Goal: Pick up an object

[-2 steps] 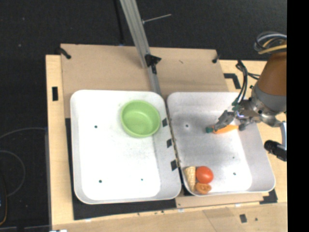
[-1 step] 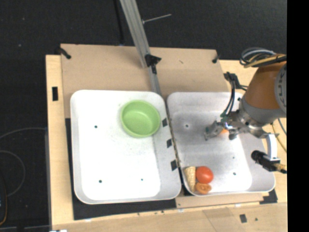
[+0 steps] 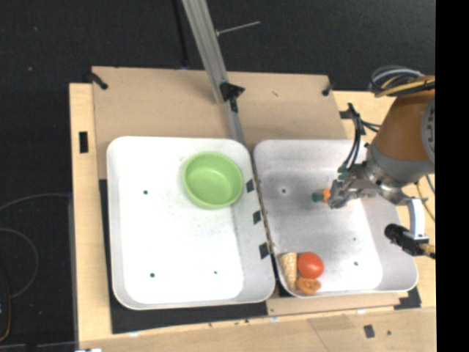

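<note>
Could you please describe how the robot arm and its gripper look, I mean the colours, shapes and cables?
The arm is thick and rounded, with a wide orange band above a grey wrist section. Dark cables run down its side toward the wrist, and pale cables loop behind it. The gripper is small, dark grey metal, with a small orange and green spot at its tip.

A pale wooden bench (image 3: 84, 218) stands on dark black floor (image 3: 44, 28) under even light
</note>
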